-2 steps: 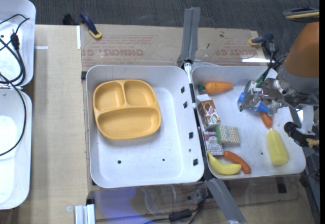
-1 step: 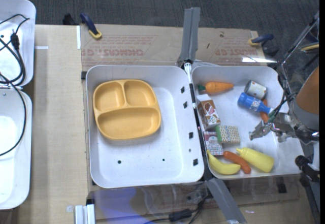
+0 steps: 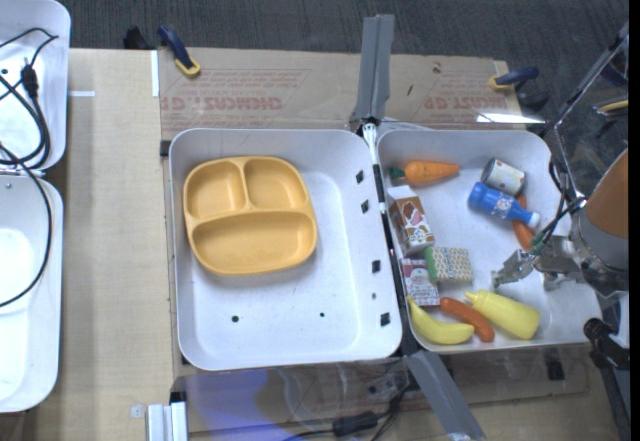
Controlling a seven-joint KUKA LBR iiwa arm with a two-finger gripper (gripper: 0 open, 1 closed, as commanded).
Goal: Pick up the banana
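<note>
The yellow banana [image 3: 438, 326] lies at the front left corner of the right bin [image 3: 545, 147], beside a red-orange sausage [image 3: 468, 317]. My gripper [image 3: 516, 267] hovers over the right part of that bin, right of and above the banana, just above a yellow mustard bottle [image 3: 507, 313]. Its metal fingers point left and look slightly apart, with nothing between them. The arm comes in from the right edge.
The right bin also holds a carrot [image 3: 430, 171], a blue bottle [image 3: 502, 204], a small can [image 3: 503, 175], a brown carton [image 3: 411, 222] and two small boxes [image 3: 449, 265]. A yellow divided plate [image 3: 250, 213] sits in the left bin [image 3: 290, 324].
</note>
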